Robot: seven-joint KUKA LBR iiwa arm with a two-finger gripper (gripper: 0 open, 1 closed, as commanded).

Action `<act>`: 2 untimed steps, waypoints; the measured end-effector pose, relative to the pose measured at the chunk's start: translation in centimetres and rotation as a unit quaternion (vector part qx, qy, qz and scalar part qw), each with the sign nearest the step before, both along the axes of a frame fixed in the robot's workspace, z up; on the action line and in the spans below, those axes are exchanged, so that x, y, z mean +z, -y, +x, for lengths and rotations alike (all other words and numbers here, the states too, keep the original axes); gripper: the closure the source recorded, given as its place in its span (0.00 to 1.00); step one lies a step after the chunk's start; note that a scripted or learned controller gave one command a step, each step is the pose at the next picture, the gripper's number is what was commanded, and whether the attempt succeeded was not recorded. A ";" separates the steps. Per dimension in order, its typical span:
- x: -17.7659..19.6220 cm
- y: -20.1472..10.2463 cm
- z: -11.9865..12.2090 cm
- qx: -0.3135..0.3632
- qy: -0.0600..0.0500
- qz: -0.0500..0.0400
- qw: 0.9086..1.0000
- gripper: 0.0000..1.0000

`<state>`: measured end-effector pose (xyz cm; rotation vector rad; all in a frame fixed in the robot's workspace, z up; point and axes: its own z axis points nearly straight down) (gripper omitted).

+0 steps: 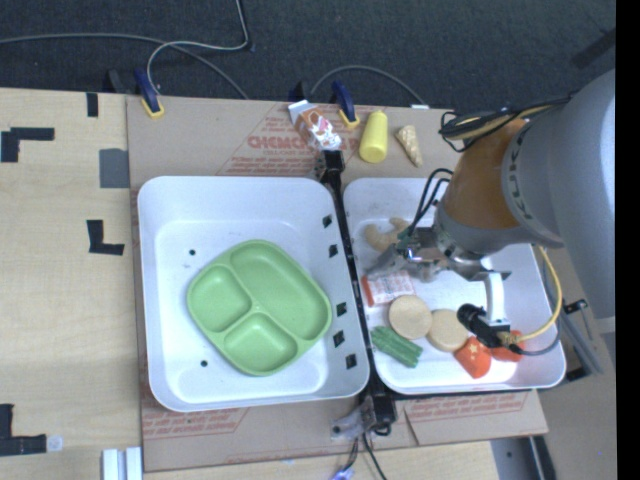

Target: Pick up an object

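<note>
The arm point(520, 183) comes in from the right. Its gripper point(404, 254) is low over the right bin point(545, 373), in the upper-left part of it. Can't tell if the gripper is spread or pressed together, it's too small & dark there.

Things to pick, all in the right bin:
- A tan lump point(379, 236) is just beside the gripper, up & to the left. Can't tell if they touch.
- A red & white packet point(388, 287) lies flat just below the gripper, a bit to the left.
- Below the packet is a round tan disc point(409, 318) w/ a second disc point(444, 331) right next to it. The 2 look like they touch.
- A green stick point(397, 347) lies at a slant by the bin's lower-left corner, just under the round tan disc.
- An orange thing point(475, 359) sits near the bottom edge, to the right of the second disc. It's the one farthest from the gripper.

The left bin point(165, 208) holds a green plate point(260, 308) w/ 3 parts, well apart from the gripper.

On the table point(60, 268) above the bins sit a yellow thing point(373, 136), a tan cone point(410, 145) & a small box point(316, 125).
</note>
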<state>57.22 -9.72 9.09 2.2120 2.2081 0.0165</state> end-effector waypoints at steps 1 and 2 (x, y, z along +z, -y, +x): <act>-0.5 1.0 4.6 0.002 -0.007 0.001 1.000 0.00; -0.5 0.0 4.6 0.002 -0.008 0.001 1.000 0.00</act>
